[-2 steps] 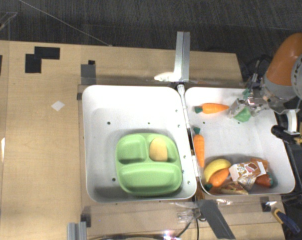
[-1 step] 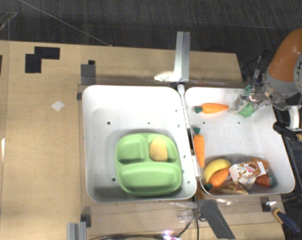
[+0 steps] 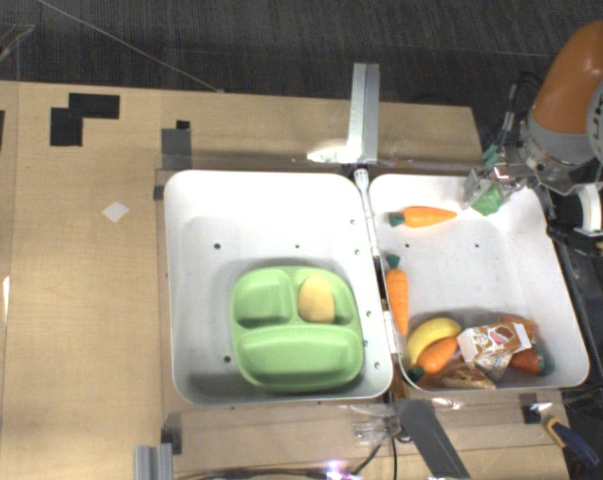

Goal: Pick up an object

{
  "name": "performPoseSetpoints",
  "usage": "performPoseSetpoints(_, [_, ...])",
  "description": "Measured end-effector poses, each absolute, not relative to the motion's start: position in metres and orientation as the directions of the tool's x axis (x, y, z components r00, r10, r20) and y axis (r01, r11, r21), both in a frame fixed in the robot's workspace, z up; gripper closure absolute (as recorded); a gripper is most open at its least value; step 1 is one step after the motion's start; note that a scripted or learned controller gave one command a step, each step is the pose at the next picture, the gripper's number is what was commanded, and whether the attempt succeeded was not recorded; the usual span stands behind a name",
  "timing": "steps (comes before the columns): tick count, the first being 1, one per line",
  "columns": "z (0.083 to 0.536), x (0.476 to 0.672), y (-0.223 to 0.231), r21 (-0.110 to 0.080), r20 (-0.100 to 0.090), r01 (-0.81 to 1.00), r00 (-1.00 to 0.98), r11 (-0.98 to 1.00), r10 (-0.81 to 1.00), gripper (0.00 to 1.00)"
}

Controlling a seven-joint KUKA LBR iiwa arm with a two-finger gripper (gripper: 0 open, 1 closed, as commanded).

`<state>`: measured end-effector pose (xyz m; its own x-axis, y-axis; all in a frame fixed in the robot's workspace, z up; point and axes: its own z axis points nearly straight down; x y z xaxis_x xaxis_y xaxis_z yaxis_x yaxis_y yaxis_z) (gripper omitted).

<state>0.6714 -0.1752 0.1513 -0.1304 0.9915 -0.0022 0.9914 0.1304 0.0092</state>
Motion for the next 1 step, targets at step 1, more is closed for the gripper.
performPoseSetpoints(1, [0.1981,0.6379,-0.0951,0.008,-0.001,0.989,-0.150,0.150,0.989,1.00])
